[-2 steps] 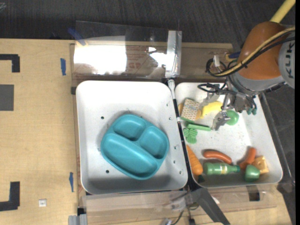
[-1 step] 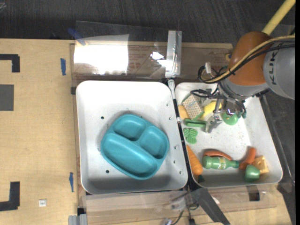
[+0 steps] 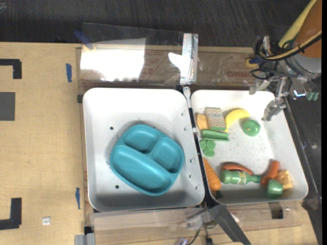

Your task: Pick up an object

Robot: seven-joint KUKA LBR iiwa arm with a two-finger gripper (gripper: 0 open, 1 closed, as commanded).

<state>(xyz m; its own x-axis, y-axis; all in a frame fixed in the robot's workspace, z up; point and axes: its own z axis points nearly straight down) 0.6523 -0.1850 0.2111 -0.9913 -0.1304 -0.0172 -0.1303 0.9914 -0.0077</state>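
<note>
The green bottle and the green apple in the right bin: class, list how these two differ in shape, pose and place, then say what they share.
Shape: the green bottle is long with a narrow neck; the green apple is round.
Pose: the bottle lies on its side; the apple sits as a ball.
Place: the bottle lies near the bin's front, beside a carrot; the apple sits further back, next to a banana.
Shared: both are green and lie in the right bin.

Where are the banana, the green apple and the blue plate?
banana (image 3: pixel 234 117), camera view, middle of its yellow curve
green apple (image 3: pixel 250 127), camera view, its round top
blue plate (image 3: pixel 134 163), camera view, bare floor of its largest compartment
</note>
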